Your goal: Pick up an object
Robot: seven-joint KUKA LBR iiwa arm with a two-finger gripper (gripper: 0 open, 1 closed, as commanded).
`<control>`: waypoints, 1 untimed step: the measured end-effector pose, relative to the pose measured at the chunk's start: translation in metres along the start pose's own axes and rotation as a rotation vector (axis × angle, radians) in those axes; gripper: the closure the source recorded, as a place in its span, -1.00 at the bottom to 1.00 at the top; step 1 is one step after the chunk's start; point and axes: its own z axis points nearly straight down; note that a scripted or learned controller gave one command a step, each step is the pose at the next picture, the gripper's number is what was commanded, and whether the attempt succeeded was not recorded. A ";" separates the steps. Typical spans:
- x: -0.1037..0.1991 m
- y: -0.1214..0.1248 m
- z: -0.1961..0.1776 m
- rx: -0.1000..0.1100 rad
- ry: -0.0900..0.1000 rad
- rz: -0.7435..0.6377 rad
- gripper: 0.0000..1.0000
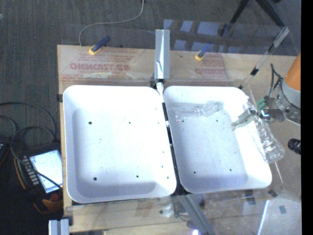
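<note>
Item: clear plastic object (198, 110), lying in right bin (210, 180), upper part. Gripper (244, 117) at bin's right rim, fingers' state cannot be told. Step judged: approach. Next: descend onto the object.

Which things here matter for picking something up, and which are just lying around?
For the job:
- gripper over the right bin's right side
- clear plastic object at that bin's far end
- clear object on its right rim

Just lying about:
- left bin
- two clamps
- handheld device on the floor
</note>
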 end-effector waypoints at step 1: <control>0.060 -0.017 0.142 -0.005 0.001 0.041 -1.00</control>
